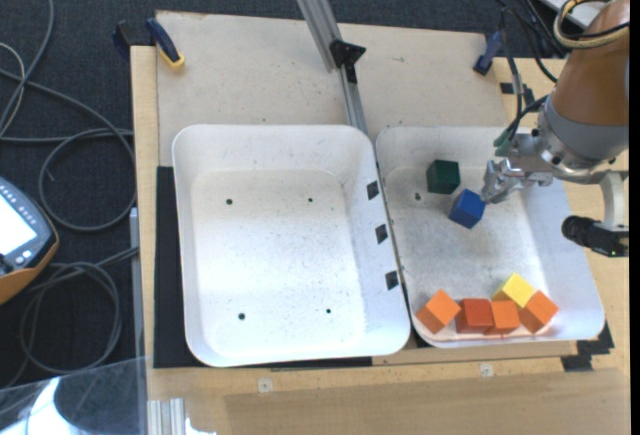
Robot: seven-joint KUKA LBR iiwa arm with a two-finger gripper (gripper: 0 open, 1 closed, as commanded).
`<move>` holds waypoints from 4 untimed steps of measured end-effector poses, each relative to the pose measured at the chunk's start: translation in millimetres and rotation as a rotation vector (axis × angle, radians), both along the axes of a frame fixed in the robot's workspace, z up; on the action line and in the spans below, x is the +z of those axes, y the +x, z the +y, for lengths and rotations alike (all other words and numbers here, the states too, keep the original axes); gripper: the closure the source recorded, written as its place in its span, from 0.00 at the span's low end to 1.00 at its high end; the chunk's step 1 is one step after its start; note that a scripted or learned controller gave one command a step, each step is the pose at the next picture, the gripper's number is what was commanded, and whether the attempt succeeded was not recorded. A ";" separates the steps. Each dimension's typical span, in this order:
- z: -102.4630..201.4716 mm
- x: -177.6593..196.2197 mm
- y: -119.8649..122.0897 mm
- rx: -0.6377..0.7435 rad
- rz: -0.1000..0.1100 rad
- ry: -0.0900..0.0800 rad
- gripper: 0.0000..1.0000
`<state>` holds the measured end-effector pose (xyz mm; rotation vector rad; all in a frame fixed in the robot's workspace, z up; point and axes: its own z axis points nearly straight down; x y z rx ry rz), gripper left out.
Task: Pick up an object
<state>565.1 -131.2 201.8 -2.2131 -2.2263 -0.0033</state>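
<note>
In the right bin [560, 253], a blue cube [467, 209] lies near the middle, and a dark green cube [442, 175] sits just up and left of it. My gripper [496, 185] hangs from the grey and orange arm [590, 93], low over the bin. It is just right of and slightly above the blue cube, close to it. I see nothing held in it. Several orange cubes [478, 313] and a yellow cube [518, 289] are lined up along the bin's near edge.
The left bin [200, 223] adjoins the right one along a shared wall [385, 233]. A metal rod [320, 13] slants in from the top to the bench's back. Blue clamps [165, 43] grip the back corners, and cables lie on the floor to the left.
</note>
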 end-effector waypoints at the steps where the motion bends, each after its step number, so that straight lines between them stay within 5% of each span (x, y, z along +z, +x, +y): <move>1: 52.6 9.6 -0.1 0.001 0.000 0.000 1.00; 4: 220.7 33.9 29.3 0.001 -0.004 0.000 1.00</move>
